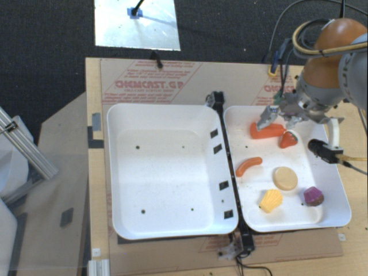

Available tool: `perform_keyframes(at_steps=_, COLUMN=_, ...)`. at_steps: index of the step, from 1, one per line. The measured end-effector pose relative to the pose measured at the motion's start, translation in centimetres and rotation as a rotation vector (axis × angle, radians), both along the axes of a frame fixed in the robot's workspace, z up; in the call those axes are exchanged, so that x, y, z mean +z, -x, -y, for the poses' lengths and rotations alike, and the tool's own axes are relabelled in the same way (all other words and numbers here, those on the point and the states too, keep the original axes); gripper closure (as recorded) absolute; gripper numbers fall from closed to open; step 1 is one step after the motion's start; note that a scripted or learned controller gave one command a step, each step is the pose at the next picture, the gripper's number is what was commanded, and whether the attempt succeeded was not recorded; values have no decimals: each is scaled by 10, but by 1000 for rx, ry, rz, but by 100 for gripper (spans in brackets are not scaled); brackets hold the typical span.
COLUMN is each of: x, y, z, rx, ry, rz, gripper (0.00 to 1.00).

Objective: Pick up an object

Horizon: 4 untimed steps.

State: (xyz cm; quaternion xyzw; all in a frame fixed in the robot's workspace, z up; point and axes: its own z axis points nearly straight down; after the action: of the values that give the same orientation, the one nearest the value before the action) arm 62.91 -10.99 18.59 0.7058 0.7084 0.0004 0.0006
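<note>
You see two white bins (167, 171) on a cardboard-topped bench (149, 85), dark carpet (40, 39) around; the gripper (282, 117) hangs released over the carrot (265, 131).

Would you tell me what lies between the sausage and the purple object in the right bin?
The round beige disc lies between the sausage and the purple object, in the camera view.

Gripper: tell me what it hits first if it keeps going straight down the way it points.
Most likely the orange carrot-like piece in the right bin: the gripper hangs just above it, fingers pointing down. The red strawberry-like piece lies beside it. Depth is unclear from this slanted view.
</note>
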Motion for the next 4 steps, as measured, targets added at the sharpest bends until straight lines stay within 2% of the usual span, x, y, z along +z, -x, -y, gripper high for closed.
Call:
perform_keyframes(at_steps=1, x=70, y=-37, z=-57, rx=7, ry=0, rz=10, gripper=0)
perform_keyframes(at_steps=2, x=-6, y=-39, z=-118, rx=6, ry=-3, rz=-5, gripper=0)
perform_keyframes(at_steps=3, x=82, y=49, z=-100, rx=-4, ry=-1, rz=1, gripper=0)
perform_keyframes(at_steps=4, x=-6, y=107, z=-67, rx=-7, ry=-1, rz=-11, gripper=0)
